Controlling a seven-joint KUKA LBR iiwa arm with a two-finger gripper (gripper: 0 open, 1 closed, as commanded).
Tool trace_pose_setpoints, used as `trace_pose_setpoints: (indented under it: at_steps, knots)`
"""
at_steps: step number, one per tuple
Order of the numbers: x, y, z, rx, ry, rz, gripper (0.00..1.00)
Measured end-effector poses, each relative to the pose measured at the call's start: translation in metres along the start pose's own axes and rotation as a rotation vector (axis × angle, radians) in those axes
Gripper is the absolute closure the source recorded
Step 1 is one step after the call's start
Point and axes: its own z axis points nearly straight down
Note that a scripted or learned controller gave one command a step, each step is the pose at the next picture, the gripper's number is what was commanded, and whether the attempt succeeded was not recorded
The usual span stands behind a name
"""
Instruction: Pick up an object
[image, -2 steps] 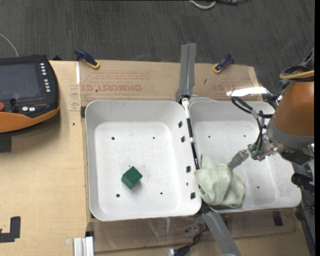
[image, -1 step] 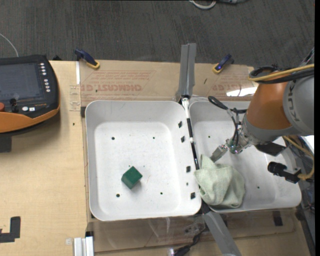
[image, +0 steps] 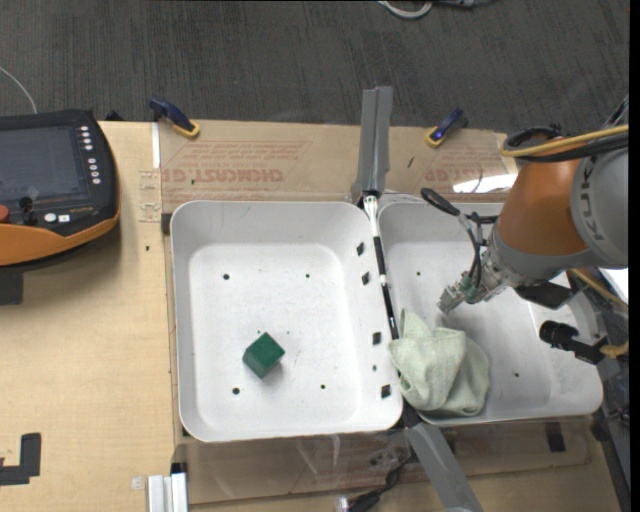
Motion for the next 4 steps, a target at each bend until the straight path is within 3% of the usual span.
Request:
trace_pose_setpoints:
  at_steps: [1, 2, 3, 4]
  knots:
    - [0.117, -0.021, -0.091, 0.001, 0.001, -0.051, 1.0]
    - [0.116, -0.021, -0.1, 0.001, 0.0, -0.047, 1.0]
    - [0.088, 0.018, -0.133, 0.001, 0.0, -0.1, 1.0]
    - [0.105, -0.022, -0.11, 0.002, 0.002, -0.364, 1.0]
